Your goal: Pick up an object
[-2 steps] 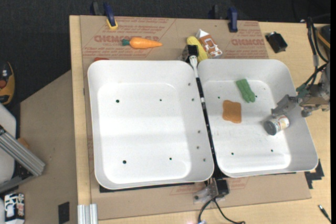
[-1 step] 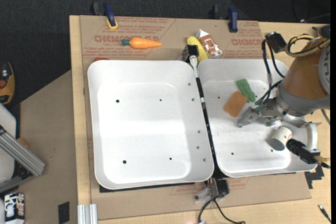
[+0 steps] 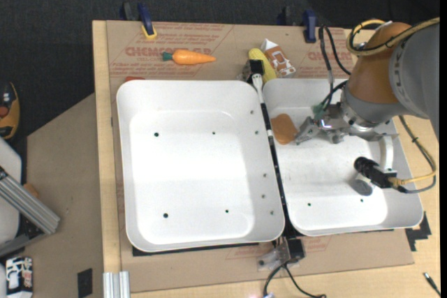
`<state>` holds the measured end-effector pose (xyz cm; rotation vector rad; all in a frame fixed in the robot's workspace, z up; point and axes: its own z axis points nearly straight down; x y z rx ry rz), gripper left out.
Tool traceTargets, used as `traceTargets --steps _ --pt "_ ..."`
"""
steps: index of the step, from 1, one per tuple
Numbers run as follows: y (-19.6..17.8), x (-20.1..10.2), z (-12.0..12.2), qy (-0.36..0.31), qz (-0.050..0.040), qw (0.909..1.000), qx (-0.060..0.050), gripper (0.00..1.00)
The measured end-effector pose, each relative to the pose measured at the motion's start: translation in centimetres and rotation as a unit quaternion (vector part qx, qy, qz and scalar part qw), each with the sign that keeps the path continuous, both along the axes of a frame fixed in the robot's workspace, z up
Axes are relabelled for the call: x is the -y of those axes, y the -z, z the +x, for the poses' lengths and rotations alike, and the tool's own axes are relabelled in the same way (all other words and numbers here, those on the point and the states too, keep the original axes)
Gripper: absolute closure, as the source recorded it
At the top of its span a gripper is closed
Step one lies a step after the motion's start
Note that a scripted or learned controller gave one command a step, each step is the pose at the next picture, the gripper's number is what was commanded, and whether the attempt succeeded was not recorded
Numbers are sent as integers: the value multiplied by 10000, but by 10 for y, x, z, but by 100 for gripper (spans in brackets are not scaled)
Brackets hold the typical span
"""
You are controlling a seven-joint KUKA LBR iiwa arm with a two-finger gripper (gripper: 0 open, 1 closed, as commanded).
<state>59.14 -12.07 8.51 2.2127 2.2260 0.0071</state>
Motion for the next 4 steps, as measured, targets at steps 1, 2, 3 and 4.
traceTargets --steps 1,2,3,4 --pt "-1 1 79 12 -15 10000 17 0" --pt "-12 2 77 19 -23 10000 6 100" --pt "-107 -69 78 -7 1 10000 31 100" --pt "-182 -173 77 -28 17 10000 30 100"
